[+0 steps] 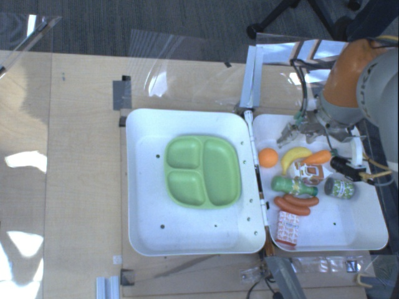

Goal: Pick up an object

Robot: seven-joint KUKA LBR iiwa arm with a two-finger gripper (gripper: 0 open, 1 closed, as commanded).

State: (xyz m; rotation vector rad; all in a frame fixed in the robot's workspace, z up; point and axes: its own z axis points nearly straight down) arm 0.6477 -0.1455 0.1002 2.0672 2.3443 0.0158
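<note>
My gripper (307,136) hangs over the back part of the right bin (368,232), its fingers spread apart and open with nothing between them. Just in front of it lie a yellow banana (293,157) and an orange carrot (318,157). An orange ball (268,158) rests by the bin's left wall. Nearer the front are a green bottle (293,185), a red sausage (297,205), a red and white carton (287,229) and a small can (340,189). A white and brown packet (310,172) sits under the carrot.
The left bin (143,229) holds a green divided plate (204,170). A metal post (252,80) stands behind the gap between the bins. The grey arm with its orange band (349,73) comes in from the upper right.
</note>
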